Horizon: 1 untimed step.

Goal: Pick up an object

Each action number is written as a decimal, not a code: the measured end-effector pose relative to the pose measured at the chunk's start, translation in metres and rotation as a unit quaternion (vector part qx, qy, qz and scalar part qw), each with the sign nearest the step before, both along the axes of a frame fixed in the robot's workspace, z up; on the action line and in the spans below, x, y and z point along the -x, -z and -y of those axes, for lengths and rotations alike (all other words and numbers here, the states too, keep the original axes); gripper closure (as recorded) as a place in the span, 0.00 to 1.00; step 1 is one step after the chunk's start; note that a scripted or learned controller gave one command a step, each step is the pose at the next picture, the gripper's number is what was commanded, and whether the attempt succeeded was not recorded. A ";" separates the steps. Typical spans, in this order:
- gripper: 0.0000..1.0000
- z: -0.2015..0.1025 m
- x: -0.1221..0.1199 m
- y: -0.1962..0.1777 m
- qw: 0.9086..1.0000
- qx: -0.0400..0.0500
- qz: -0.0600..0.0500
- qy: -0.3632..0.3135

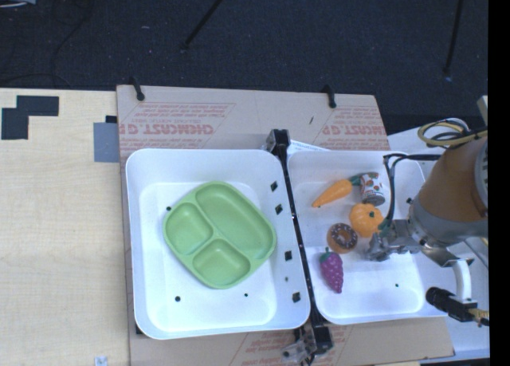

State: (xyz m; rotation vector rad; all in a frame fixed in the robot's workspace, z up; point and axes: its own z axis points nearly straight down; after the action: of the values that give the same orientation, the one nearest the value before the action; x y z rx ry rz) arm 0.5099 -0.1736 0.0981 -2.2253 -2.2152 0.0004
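Observation:
The right bin [374,297] holds an orange carrot [331,192], a small can [372,188], an orange pumpkin-like fruit [366,218], a chocolate donut [342,238] and a purple bunch of grapes [332,270]. My gripper [381,246] reaches in from the right and sits low in this bin, just right of the donut and below the orange fruit. Nothing is visibly between its tips.
The left bin [151,277] holds a green divided plate [218,234]. A black divider [288,221] runs between the two bins. The arm's orange band [450,185] hangs over the right bin's right edge. A black cable [398,169] loops near the can.

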 end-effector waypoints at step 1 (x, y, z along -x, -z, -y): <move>1.00 0.005 0.004 -0.044 1.000 0.001 0.001 0.001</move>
State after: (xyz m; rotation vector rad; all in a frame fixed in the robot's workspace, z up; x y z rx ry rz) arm 0.5056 -0.1786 0.1422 -2.2291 -2.2147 -0.0007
